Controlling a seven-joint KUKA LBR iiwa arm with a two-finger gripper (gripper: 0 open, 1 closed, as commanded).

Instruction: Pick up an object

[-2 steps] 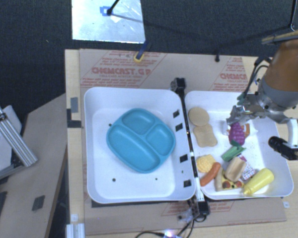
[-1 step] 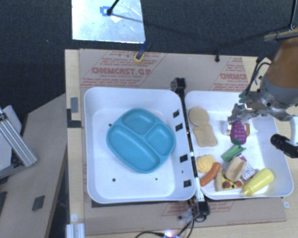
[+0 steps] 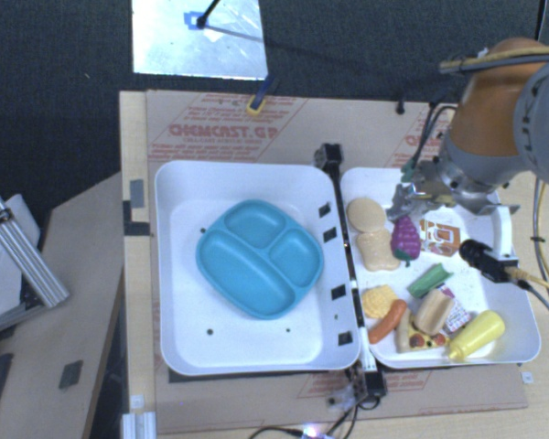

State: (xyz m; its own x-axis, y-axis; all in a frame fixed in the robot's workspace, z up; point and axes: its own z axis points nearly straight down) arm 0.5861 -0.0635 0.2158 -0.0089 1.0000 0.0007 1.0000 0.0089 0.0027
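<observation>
While the arm (image 3: 508, 99) reached in from the right, its gripper (image 3: 410, 197) hung low over the upper part of the right bin (image 3: 527, 337), just above a purple toy fruit (image 3: 405, 237); whether its fingers were spread or closed could not be told from this angle, and nothing showed between them. Beside the purple fruit lay two pale bread-like pieces (image 3: 372, 232), and a small orange-and-white box (image 3: 442, 236) sat on its other side. Lower in the same bin were a green piece (image 3: 429, 280), a ridged yellow round (image 3: 379, 300), an orange sausage shape (image 3: 387, 321), a tan roll (image 3: 432, 311) and a yellow bottle (image 3: 477, 334), crowded close together. The left bin (image 3: 178, 273) bore a blue divided plate (image 3: 259, 258) lying flat near its middle.
</observation>
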